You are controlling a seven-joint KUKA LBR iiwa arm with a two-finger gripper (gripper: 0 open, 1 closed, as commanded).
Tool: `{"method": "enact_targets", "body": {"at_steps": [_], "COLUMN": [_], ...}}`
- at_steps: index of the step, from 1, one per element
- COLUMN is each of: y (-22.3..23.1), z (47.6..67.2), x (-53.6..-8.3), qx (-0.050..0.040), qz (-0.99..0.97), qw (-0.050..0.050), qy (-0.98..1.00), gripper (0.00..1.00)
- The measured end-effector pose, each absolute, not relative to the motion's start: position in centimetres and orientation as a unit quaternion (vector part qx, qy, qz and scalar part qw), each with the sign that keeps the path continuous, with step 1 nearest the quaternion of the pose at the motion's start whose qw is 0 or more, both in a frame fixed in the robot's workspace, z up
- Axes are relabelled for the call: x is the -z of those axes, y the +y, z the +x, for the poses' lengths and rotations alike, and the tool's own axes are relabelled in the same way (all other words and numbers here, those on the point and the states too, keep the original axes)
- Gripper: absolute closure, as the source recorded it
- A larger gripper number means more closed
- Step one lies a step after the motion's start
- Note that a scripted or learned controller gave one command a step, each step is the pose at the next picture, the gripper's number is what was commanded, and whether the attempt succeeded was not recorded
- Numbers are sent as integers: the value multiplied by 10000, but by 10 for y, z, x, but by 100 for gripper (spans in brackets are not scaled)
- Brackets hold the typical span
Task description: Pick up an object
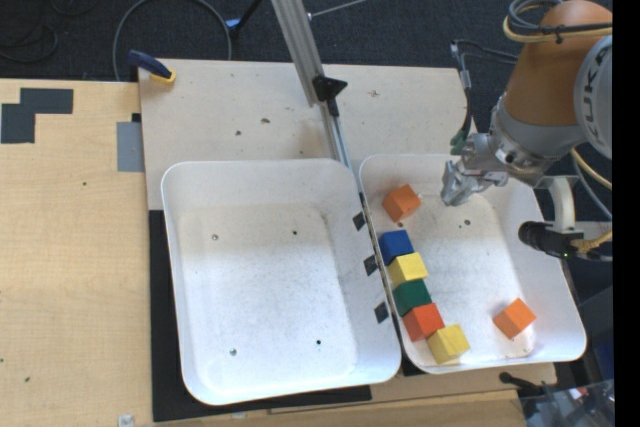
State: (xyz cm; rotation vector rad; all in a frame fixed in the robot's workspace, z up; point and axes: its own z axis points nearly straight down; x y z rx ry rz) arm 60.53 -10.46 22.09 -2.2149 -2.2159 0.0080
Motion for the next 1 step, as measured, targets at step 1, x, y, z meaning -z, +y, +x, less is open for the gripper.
{"method": "enact_targets", "body": {"at_steps": [1], "y": [-106], "z": [607], "x": [-225], "qx": [-9], "qz": [-7074], "qw": [11], "qy": [-7068], "gripper": [0]}}
